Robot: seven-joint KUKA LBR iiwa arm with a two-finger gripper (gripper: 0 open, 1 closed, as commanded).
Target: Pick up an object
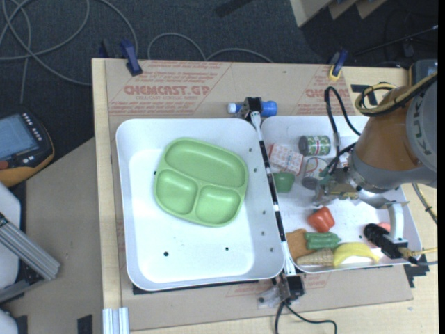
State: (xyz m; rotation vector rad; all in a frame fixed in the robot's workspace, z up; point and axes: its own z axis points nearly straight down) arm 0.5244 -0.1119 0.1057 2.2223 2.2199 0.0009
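gripper (pixel 324 188): low in the right bin (pixel 410 221), reaching in from the right; fingers point left and down, but whether they are spread or pressed together cannot be told, and nothing shows between them.
tomato (pixel 321 219): the red-orange piece just below the gripper, near it, apparently not touching. Likely the nearest candidate. Judged a light, hollow plastic toy: smooth, rounded, apt to roll or squirt out of a pinch. Take it across its widest middle, coming straight down.
cup (pixel 283 181): small green piece to the gripper's left, by the bin's dividing wall. Looks light and stiff; the wall beside it leaves little room for a finger on that side.
can (pixel 315 145): above the gripper, lying on its side. Rigid and slick; grip across the barrel, not along it, or it may roll.
packet (pixel 286 158): above and left of the gripper, flat, red-and-white. Probably thin and hard to get under.
pepper (pixel 322 241): green, below the tomato, farther from the gripper.
banana (pixel 356 254): yellow, lower right of the gripper, against the bin's near wall; curved, light, best pinched mid-length.
plate (pixel 200 182): green, divided, well left of the gripper in the left bin (pixel 139 242); wide and shallow, poor to pinch.
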